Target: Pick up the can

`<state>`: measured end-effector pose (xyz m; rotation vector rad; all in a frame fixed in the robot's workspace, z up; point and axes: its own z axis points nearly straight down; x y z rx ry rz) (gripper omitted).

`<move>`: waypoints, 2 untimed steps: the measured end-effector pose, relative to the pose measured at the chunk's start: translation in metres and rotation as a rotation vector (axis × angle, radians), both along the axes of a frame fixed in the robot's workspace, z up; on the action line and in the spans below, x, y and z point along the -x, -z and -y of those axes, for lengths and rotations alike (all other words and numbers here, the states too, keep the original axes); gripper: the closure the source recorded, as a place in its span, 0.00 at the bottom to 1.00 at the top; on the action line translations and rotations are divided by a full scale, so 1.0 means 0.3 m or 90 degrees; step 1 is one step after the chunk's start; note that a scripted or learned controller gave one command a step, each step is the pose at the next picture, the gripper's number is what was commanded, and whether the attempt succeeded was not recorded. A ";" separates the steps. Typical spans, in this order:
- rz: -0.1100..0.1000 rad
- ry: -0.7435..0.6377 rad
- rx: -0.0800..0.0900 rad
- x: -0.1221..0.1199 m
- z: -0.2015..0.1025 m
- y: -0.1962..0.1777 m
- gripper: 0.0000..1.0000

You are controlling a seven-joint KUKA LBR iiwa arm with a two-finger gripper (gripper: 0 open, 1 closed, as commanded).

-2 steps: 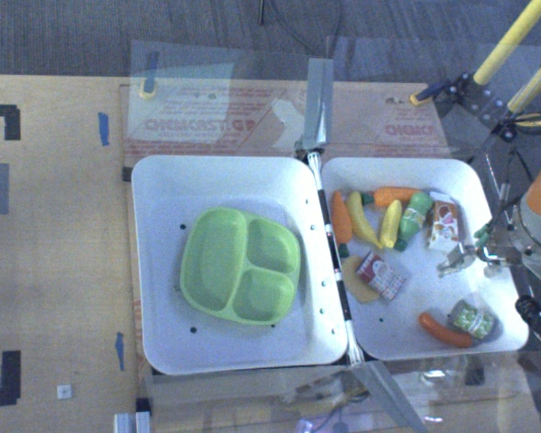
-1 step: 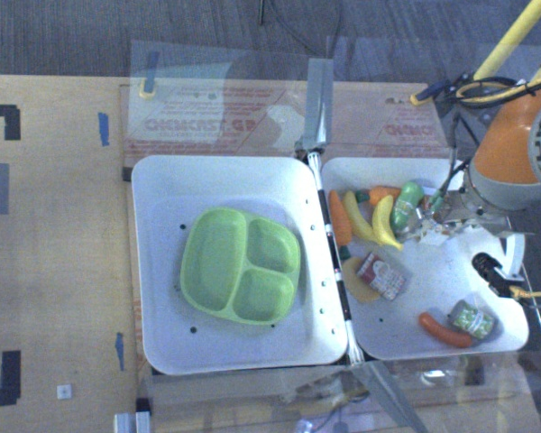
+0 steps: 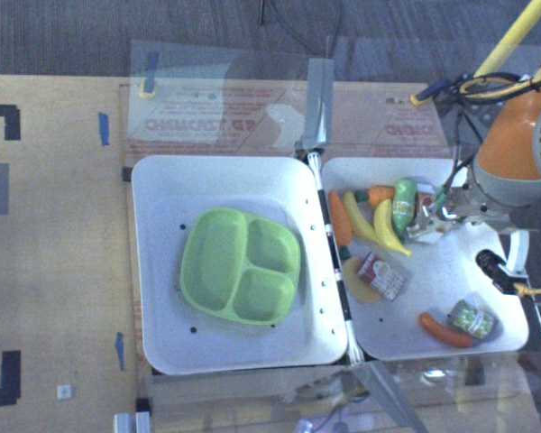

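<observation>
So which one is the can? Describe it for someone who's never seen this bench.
Look in the right-hand bin, at its near right corner. The can lies there, a short cylinder with a green label, beside a red-orange sausage-shaped toy. It's the only cylinder with shiny ends.

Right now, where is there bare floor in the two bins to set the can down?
Left bin: bare floor all round the green plate. Right bin: bare middle between the banana and the can. Its upper left is crowded with toy food.
</observation>
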<state>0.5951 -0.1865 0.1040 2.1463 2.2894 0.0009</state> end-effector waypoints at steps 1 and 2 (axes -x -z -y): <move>-0.003 0.131 -0.002 0.051 -0.135 -0.296 1.00; -0.002 0.156 -0.001 -0.098 -0.067 -0.375 1.00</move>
